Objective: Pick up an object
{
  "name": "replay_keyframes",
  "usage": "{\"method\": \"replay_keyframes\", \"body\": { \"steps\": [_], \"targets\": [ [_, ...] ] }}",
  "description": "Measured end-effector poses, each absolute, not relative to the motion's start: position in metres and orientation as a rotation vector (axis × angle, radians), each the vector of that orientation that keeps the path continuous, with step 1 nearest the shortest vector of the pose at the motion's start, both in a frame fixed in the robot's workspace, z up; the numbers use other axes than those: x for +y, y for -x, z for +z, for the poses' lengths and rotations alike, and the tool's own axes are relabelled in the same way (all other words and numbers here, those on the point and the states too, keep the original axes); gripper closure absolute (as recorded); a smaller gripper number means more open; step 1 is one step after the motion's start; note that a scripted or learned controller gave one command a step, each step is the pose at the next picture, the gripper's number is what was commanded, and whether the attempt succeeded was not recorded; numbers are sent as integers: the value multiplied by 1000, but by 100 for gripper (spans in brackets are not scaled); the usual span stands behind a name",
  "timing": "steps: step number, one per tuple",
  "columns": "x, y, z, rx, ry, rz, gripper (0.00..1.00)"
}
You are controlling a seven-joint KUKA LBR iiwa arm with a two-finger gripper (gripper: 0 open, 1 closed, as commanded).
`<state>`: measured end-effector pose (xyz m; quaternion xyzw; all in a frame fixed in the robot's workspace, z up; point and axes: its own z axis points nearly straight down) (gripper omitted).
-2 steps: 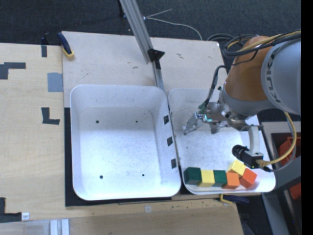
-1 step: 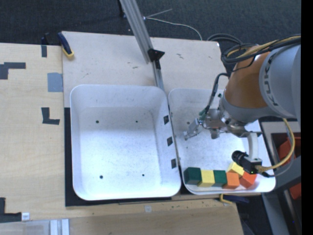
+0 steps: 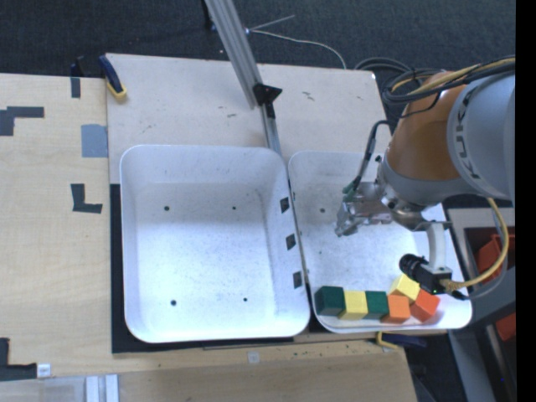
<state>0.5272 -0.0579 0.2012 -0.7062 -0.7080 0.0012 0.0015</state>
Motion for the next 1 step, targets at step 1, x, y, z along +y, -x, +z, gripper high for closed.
{"method": "replay_keyframes", "body": {
  "steps": [1],
  "targets": [
    [-84, -486, 191, -2215, 2222, 7, 100]
  ]
}}
